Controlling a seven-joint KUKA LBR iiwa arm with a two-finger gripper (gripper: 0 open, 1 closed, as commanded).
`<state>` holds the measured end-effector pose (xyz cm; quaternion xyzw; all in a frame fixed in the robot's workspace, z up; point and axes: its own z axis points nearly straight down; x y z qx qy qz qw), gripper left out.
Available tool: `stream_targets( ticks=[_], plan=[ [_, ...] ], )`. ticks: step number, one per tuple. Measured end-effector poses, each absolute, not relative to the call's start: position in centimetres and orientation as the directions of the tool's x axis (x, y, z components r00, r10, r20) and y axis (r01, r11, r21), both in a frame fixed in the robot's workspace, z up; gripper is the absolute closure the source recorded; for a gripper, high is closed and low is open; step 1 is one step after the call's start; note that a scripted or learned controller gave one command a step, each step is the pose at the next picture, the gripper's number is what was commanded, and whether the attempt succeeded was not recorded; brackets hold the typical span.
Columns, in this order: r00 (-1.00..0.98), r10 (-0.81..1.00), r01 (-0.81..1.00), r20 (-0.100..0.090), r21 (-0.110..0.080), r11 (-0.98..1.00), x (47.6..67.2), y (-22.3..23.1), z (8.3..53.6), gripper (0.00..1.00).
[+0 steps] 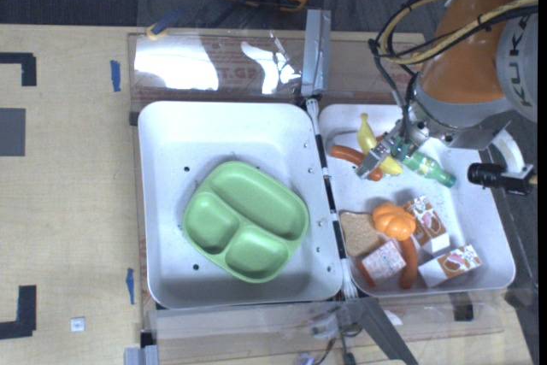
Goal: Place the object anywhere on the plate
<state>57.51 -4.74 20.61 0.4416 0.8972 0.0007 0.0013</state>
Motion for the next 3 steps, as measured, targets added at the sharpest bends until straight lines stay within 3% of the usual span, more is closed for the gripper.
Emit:
stream_targets(
  ticks=[1,2,3],
  plan=[
    [-0.572,0.82,0.82,0.001,-0.001,0.572,53.3,4.2,18.4,1.0],
    [-0.571,0.821,0.821,0.001,-0.001,0.571,53.3,4.1,18.4,0.0],
    [-0.696,0.718,0.718,-0.003,0.003,0.696,56.1,6.3,18.5,0.0]
  ],
)
